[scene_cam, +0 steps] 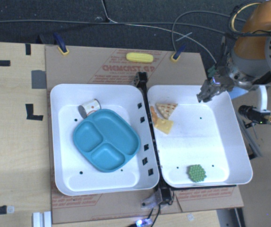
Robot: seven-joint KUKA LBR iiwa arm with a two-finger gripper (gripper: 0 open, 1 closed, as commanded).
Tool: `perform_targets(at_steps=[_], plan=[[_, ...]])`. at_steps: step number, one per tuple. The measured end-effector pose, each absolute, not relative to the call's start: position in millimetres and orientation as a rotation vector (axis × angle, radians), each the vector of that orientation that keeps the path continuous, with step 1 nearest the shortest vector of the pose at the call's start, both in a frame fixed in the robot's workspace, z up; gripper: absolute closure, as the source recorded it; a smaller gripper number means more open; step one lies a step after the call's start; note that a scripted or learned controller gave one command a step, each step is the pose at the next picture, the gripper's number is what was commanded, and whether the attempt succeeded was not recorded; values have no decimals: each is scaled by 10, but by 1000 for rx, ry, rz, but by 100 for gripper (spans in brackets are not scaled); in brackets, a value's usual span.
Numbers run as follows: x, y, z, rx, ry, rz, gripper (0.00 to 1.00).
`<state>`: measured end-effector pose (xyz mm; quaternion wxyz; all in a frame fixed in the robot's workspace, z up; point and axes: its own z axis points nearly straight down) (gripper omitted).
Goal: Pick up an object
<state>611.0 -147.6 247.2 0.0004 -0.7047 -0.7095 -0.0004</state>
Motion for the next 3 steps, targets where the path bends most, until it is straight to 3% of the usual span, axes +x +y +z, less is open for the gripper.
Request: perform_targets(at_steps=[3], plan=[[6232,28,2490,-2215,-2226,2,100]])
